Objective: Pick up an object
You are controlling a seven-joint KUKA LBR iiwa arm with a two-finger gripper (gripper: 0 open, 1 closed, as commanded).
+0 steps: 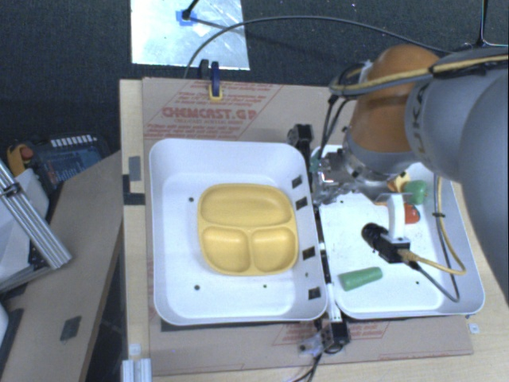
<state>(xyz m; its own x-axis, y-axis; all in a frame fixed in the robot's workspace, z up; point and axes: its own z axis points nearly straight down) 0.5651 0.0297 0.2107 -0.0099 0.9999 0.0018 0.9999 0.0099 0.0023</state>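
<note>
Two shallow white bins sit side by side on a cardboard sheet [215,110] w/ red print: L bin [171,213] and R bin [398,293]. Camera view, looking down at a slant: the arm [465,126] reaches in from 3 o'clk, its bulky grey body filling the upper R of the frame. The orange band [394,82] above the wrist sits over the R bin's 12 o'clk edge. From there the wrist angles down and toward 9 o'clk. That puts the gripper [324,175] low at approx 10 o'clk of the R bin, just beside the divider btwn the bins. Can't tell if the gripper is open or closed, since wrist hardware covers its tip. Objs for picking, R bin: a green block [360,277], short w/ rounded ends, lies flat at approx 7 o'clk, well apart from the gripper. A small green-and-red piece [411,201] sits at approx 1 o'clk, a bit off ctr, partly under the arm, shape unclear. In the L bin, a yellow tray [246,228] w/ 3 compartments (1 wide on its 12 o'clk side, 2 smaller on its 6 o'clk side) lies flat in the ctr, apart from all four walls. Beyond the bins at approx 11 o'clk, a silvery sheet [187,18] lies on dark floor.
</note>
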